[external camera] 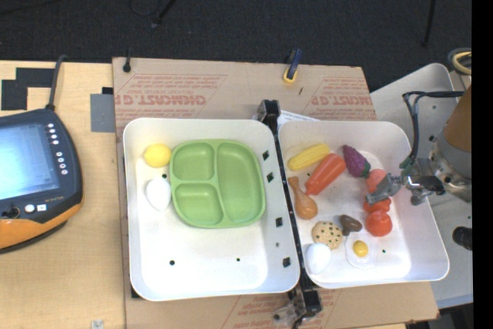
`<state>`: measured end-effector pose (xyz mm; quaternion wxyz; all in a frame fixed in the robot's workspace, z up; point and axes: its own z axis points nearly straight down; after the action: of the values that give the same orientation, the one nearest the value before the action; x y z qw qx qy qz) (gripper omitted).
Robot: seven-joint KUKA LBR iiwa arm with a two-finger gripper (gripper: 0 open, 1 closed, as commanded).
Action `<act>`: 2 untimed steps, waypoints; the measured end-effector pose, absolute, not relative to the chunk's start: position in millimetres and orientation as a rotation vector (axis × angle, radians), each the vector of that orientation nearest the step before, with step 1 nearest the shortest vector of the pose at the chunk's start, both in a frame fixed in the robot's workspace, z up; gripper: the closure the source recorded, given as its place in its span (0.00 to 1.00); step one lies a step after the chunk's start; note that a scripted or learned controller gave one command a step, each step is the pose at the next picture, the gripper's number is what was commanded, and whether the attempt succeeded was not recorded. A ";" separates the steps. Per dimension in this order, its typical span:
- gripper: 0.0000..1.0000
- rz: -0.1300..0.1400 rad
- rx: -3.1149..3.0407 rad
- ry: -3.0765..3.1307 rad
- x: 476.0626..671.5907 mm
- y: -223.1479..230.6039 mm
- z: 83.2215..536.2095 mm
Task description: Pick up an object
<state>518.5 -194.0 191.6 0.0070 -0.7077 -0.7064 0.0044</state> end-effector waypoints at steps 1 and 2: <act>0.00 0.001 -2.220 -2.221 521.3 -194.3 199.5; 0.00 0.004 -2.215 -2.220 524.3 -198.9 153.4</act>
<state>524.3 -198.9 153.4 0.0030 -0.7063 -0.7079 0.0013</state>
